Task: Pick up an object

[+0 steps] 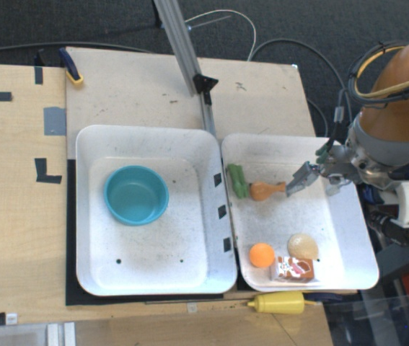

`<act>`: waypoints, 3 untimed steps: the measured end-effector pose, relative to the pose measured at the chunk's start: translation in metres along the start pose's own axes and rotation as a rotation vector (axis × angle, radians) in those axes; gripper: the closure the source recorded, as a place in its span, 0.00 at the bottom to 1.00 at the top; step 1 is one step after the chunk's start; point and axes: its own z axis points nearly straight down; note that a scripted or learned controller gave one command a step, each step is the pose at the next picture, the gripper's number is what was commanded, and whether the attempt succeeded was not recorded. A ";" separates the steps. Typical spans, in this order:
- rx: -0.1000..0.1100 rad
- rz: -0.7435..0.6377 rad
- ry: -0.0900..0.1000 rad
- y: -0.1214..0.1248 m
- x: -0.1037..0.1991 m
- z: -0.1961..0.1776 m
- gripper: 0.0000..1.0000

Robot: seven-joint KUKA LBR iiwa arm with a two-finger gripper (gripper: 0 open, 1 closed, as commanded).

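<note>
Camera view: tool (296, 184), grip state unclear, meets brown object (263, 191) beside green piece (237, 180); orange ball (262, 255) apart.

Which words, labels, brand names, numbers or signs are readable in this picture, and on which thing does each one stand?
No text can be read in this picture.
Small red and white packet in the right bin: it has printing, but too small and blurred to read.
Yellow bottle at the bench's front edge: no label can be made out.
Blue bowl in the left bin: plain, no marking.
</note>
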 end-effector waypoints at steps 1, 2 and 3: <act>0.000 0.000 0.000 0.000 0.000 0.000 0.00; 0.007 0.001 0.001 -0.003 0.000 0.064 0.00; 0.006 0.002 0.001 -0.008 0.004 0.109 0.00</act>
